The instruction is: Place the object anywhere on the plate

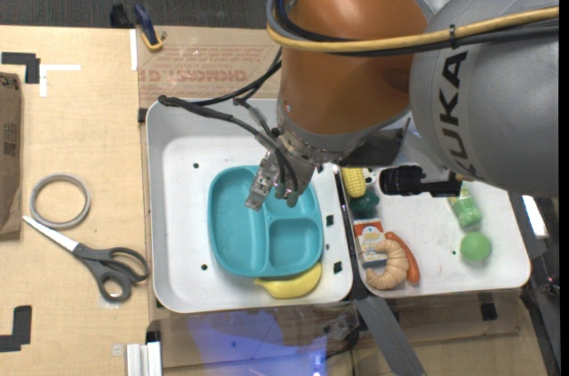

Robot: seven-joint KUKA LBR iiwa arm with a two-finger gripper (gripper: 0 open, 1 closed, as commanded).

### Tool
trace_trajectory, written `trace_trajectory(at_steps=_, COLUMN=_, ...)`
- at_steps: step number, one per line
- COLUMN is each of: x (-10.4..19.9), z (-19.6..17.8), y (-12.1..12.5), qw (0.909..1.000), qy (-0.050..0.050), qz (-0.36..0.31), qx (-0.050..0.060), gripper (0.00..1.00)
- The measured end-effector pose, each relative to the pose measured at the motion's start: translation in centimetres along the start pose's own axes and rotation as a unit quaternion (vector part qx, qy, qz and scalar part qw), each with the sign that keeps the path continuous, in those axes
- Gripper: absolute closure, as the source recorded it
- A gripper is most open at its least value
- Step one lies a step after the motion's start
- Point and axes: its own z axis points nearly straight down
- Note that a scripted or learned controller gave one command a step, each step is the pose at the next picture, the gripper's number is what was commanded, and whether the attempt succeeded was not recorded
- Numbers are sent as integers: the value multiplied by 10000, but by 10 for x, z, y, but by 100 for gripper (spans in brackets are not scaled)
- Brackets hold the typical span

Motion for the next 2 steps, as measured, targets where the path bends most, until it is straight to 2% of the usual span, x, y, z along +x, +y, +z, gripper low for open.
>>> trace_trajectory(at_steps=1, x=-21, z=-2, y=-37, qw=9991, qy=-6, qz=-421, qx=-3, gripper=100)
trace_trajectory(at_steps=2, x=-21, z=-2, y=-37, qw=9991, qy=-5, qz=-421, qx=-3, gripper=0)
